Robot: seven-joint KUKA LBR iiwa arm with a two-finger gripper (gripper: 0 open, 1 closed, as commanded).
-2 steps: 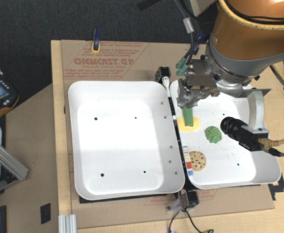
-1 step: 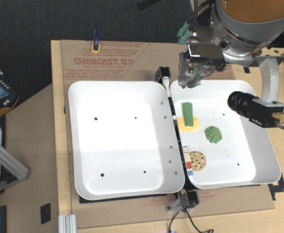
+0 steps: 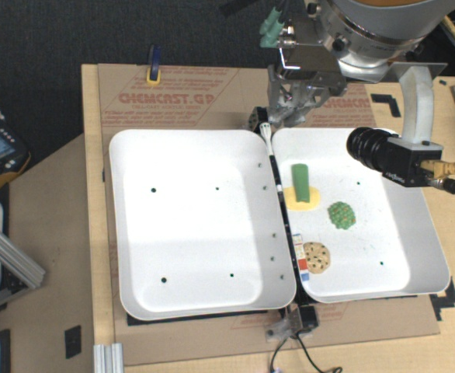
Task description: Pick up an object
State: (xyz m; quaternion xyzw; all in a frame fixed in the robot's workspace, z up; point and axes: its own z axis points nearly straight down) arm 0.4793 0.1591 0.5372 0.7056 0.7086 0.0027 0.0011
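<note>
The right bin [image 3: 398, 247] holds a green block [image 3: 300, 182] lying across a flat yellow piece [image 3: 305, 201], a bumpy green ball [image 3: 341, 214] and a round speckled cookie [image 3: 316, 256]. My gripper [image 3: 291, 109] hangs above the far left corner of the right bin, close to the seam between the bins. It is well above and behind the green block, and I see nothing in it.
The left bin [image 3: 134, 208] stands beside the right one. A small red, white and blue label [image 3: 300, 255] sits on the seam by the cookie. A black cylinder [image 3: 376, 152] on a white bracket juts over the right bin's far side. A yellow-and-blue clamp [image 3: 154, 68] grips the bench's back edge.
</note>
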